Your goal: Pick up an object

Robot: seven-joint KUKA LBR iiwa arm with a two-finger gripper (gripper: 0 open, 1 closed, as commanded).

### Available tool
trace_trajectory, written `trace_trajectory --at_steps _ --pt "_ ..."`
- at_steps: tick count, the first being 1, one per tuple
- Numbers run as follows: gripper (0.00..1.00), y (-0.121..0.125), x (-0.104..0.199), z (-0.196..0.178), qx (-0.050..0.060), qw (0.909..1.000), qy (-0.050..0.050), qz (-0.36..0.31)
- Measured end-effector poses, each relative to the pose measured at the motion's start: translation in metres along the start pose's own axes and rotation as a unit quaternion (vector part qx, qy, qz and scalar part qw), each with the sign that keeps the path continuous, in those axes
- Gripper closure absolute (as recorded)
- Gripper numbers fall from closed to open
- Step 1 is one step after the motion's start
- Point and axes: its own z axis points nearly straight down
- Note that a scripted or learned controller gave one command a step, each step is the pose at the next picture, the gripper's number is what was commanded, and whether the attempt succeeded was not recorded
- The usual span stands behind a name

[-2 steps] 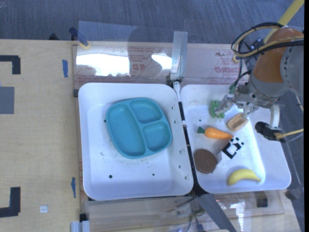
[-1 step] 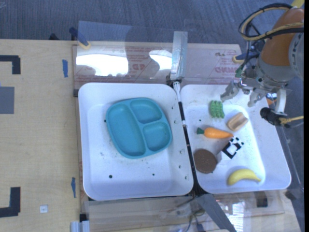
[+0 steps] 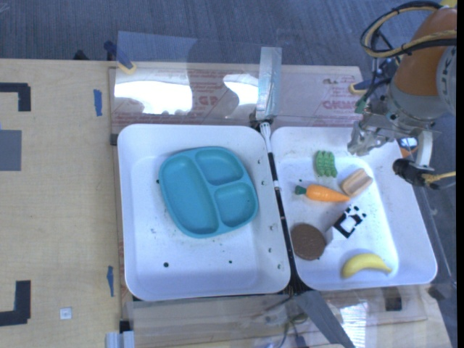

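The pincer (image 3: 360,145) hovers at the upper right of the frame, above the right bin (image 3: 413,216); whether it is clenched I cannot tell. The loaf-shaped block (image 3: 355,182), carrot (image 3: 326,193) and green piece (image 3: 325,163) lie just below, probably nearest for picking.

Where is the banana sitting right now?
The banana lies in the right bin, near its front right corner, just right of the brown round cookie and below the black-and-white tag.

Grey arm (image 3: 420,85) from the right, orange-banded wrist raised, gripper (image 3: 360,145) pointing down-left.
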Motion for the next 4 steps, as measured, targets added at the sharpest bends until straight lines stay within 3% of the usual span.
trace_trajectory --at_steps 1,2,3,4 --pt "0.00 0.000 0.000 0.001 0.001 1.0000 0.000 0.000" --pt "0.00 -0.033 0.012 0.072 0.000 0.9994 0.000 -0.034" --pt "0.00 -0.066 0.027 0.075 -0.008 0.9956 -0.002 -0.093" --pt "0.00 -0.096 0.007 0.075 -0.009 0.9911 -0.001 -0.133"
